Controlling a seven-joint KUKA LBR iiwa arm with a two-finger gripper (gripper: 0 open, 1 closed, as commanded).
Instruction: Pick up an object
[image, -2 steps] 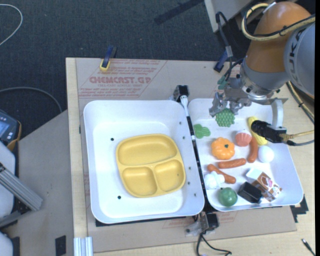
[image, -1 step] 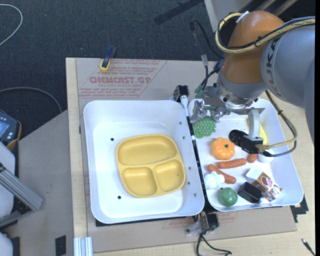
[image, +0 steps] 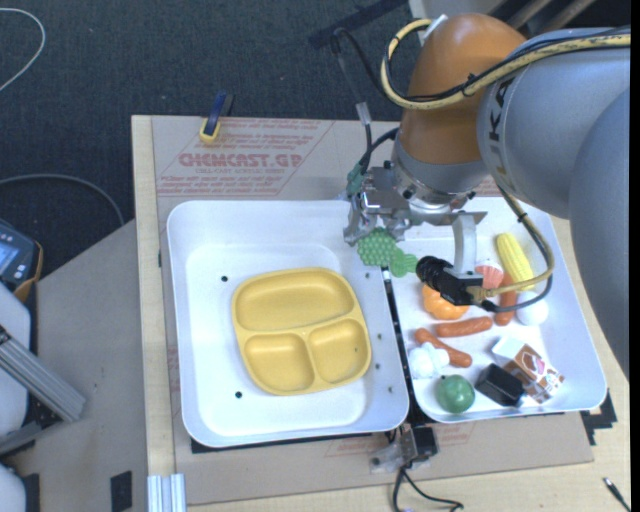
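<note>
Green leafy toy (image: 384, 251) sits right at the tip of my pincer (image: 368, 232), touching or nearly so, lying over the divide where the two bins meet. My wrist hides the grip, so I can't tell how far open my pincer is or whether it has hold of the toy. Rest of the clutter is in the right bin (image: 572, 300), all off to my pincer's right and toward the camera. Orange toy (image: 436, 301) is nearest, just past the green one. A red sausage (image: 462, 326) lies beyond that, with a smaller carrot-like piece (image: 452, 351) and a white lumpy toy (image: 427, 360) next to it. Corn cob (image: 515, 259) is well out to the right, near the bin's far wall, with a white ball (image: 531, 313) near it. Farthest from my pincer, at the bin's near corner: green ball (image: 455, 394), black block (image: 498, 385), white-and-brown box (image: 527, 364) touching the block. Left bin (image: 200, 300) is on my pincer's other side and holds a yellow divided tray (image: 300, 330), flat, three compartments, well apart from the green toy. Both bins rest on the bench (image: 250, 160), which has a blue-and-yellow clamp (image: 213, 119) on its far edge.
</note>
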